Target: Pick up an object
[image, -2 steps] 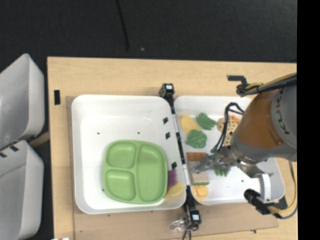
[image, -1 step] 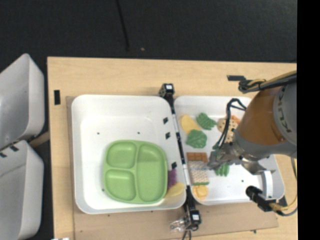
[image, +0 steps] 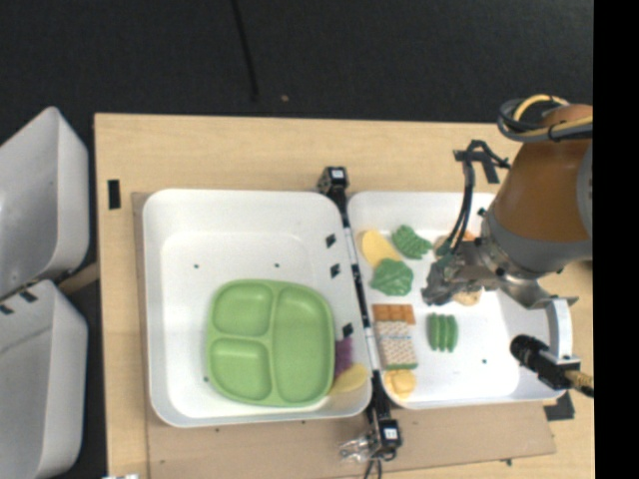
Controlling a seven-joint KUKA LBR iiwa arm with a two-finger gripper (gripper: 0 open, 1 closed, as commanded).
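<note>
The right bin (image: 489,382) holds several toy foods. A yellow piece (image: 374,246) lies near its left wall, with a green leafy piece (image: 409,239) beside it and a second green leafy piece (image: 391,277) just below. A green pod (image: 442,331) lies at mid-bin. An orange-topped wafer (image: 395,339) and a yellow item (image: 401,384) lie along the left wall. My gripper (image: 446,283) hangs low over the bin's middle, just above the pod and right of the leafy pieces. Something orange (image: 467,292) shows right beside it.
The left bin (image: 180,238) carries a green three-part tray (image: 271,342), with a purple item (image: 344,351) and a yellow item (image: 350,376) at the tray's right edge. Black clips (image: 333,180) sit on the divider between the bins. The arm's orange body (image: 544,183) covers the right bin's far corner.
</note>
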